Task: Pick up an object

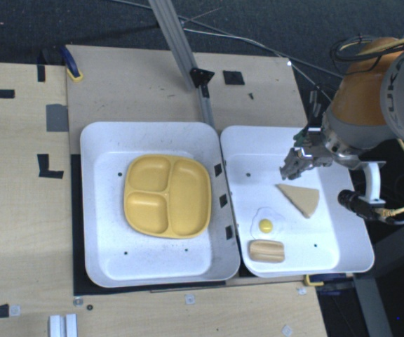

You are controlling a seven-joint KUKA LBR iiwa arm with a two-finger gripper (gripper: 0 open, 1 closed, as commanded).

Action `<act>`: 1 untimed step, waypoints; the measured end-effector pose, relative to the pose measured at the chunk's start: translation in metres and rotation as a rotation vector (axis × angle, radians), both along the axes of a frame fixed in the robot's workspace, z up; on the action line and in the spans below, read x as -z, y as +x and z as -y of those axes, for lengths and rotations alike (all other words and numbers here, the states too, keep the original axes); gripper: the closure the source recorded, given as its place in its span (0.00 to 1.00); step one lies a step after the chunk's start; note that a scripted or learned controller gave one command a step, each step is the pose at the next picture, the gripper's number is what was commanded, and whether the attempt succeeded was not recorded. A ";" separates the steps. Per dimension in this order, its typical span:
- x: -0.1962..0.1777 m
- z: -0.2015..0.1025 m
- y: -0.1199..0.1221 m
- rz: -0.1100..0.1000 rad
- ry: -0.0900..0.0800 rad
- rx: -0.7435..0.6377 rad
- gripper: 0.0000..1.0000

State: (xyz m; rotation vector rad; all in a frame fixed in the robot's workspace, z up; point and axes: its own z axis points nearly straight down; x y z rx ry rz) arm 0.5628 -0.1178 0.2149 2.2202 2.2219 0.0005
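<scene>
Across tabletop [19,188], left to right: left bin [93,188] holds yellow divided plate [167,195] near its centre. Right bin [342,237] holds three food items: fried egg [266,225] at 6 o'clock of bin centre, bread roll [266,250] just below egg, tan wedge [301,199] at 2 o'clock from egg. Pincer [293,168] sits over right bin at 11 o'clock from wedge, close above its tip; nothing seen between fingers; released or clenched cannot be told. Arm [363,111] enters from 3 o'clock.
</scene>
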 end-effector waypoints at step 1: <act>-0.011 -0.051 -0.014 -0.002 0.002 -0.005 1.00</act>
